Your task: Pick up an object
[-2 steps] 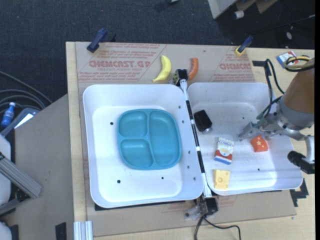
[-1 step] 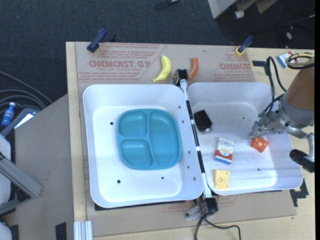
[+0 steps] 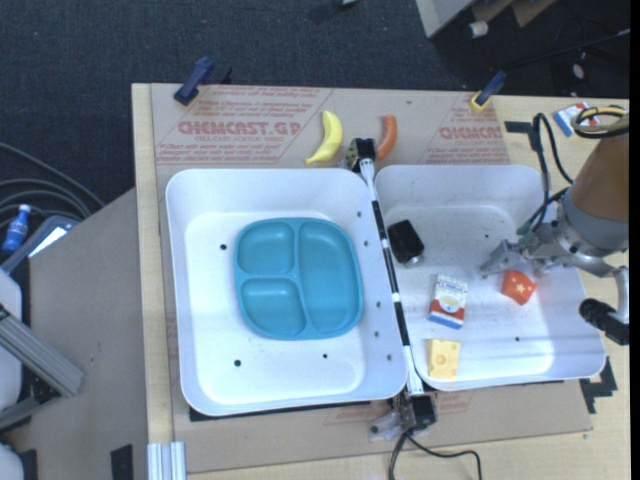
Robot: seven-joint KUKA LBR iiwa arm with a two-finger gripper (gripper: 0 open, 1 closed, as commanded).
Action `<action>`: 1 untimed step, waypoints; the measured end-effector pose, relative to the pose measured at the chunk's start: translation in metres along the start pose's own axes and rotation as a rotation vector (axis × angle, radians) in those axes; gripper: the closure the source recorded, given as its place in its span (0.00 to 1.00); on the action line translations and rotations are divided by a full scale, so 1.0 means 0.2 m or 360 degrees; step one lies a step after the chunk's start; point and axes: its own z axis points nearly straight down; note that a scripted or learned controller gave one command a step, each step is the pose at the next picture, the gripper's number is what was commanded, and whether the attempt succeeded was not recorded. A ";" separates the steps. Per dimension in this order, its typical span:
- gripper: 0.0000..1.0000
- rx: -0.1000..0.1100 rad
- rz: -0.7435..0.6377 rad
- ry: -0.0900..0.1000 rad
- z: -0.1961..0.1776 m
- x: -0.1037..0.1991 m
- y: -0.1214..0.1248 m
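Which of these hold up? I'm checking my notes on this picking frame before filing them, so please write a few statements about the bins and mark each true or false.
1. The blue divided plate lies in the left bin. True.
2. The banana lies in the right bin. False: it lies on the board behind the bins, beside the orange carrot.
3. The black block sits in the right bin near the divider between the bins. True.
4. The gripper is over the left bin. False: it is over the right bin, just above the small orange block.
5. The cheese wedge sits at the right bin's near edge, below the small carton. True.
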 end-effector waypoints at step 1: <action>1.00 -0.0003 0.0001 -0.0001 -0.05 0.00 0.00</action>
